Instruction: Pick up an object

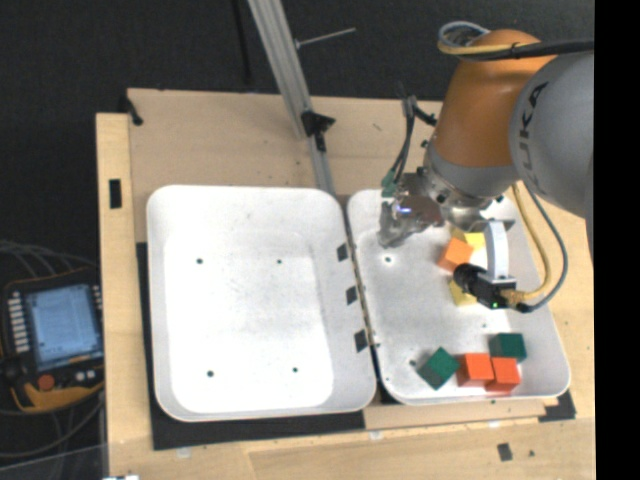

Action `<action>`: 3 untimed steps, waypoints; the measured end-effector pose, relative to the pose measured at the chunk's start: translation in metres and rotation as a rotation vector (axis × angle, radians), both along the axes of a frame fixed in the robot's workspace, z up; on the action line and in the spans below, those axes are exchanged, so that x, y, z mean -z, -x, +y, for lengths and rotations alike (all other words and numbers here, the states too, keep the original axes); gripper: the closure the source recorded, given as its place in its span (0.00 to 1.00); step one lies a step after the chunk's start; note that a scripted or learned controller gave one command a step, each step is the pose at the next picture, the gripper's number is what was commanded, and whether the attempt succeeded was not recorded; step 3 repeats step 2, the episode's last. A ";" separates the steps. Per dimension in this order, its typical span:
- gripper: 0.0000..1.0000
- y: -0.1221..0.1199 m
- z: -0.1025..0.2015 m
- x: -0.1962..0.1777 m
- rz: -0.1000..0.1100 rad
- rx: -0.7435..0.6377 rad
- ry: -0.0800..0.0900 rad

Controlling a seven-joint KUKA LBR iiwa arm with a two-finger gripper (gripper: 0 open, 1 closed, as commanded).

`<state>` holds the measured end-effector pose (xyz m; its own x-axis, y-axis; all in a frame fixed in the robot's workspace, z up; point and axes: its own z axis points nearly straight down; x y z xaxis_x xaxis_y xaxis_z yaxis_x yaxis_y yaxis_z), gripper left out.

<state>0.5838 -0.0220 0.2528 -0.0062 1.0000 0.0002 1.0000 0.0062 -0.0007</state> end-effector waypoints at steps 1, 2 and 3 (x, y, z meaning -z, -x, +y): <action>1.00 0.016 0.055 -0.006 0.000 -0.002 -0.002; 1.00 0.043 0.101 0.006 0.001 0.000 -0.001; 1.00 0.043 0.101 0.006 0.001 0.000 -0.001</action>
